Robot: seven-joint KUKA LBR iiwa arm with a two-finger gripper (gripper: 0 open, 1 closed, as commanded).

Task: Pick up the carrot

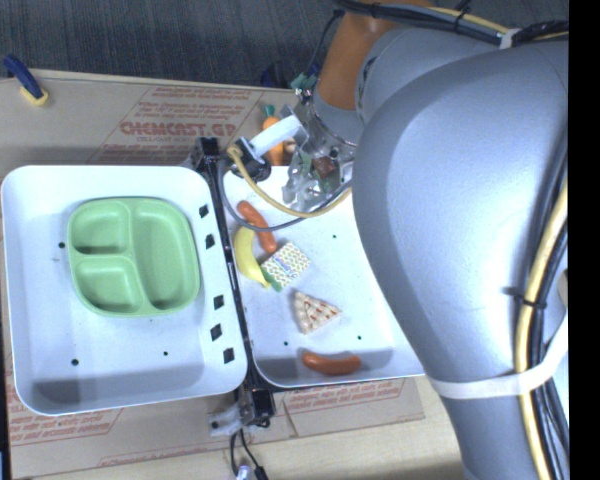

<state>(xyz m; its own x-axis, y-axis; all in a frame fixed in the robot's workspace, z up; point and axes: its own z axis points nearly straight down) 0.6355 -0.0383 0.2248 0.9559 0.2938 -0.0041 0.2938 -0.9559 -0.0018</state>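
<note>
Progress on the pick appears partial at best. We find the gripper (315, 168) low over the far end of the right bin (375, 358), with cables looped about it; whether it is wide, narrow or closed on anything we cannot tell, as the wrist hardware hides that part. We note an orange piece (272, 126) just beside the gripper at the bin's far edge, which may be the carrot, though it is too small and too crowded by hardware to confirm. 4 other items lie on the bin floor: a sausage (257, 223), a banana (247, 258), a checkered block (286, 264) and a pizza slice (314, 312), with another sausage (331, 362) at the near wall. We judge grasp and lift unconfirmed. The left bin (30, 268) bears a green tray (133, 256).
</note>
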